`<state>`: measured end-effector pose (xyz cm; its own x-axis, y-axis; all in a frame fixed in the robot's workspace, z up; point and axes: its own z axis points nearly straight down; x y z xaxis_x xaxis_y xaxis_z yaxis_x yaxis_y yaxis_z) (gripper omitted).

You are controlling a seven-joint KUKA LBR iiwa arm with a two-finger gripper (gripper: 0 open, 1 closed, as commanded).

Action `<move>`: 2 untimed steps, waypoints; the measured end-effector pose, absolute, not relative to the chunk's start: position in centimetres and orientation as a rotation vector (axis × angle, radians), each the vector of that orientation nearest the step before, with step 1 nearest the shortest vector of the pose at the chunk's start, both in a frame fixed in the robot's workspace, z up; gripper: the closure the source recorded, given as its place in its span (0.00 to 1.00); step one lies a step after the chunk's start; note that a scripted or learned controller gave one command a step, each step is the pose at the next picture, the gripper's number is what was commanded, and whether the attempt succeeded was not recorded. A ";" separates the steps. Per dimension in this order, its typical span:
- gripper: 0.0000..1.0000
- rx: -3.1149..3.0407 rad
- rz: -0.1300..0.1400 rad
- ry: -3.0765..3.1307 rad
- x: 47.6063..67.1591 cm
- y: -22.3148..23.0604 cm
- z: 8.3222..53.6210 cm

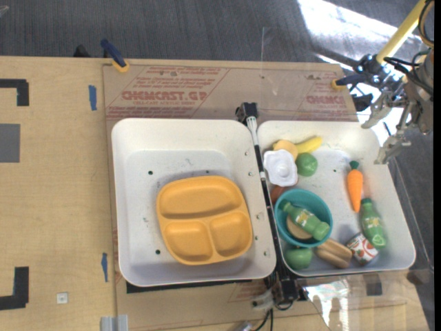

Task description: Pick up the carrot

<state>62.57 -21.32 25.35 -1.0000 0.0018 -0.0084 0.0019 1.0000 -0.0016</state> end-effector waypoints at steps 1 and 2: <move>0.00 -0.176 0.008 3.144 61.0 -22.2 10.8; 0.00 -0.031 0.000 3.133 60.6 -22.3 8.8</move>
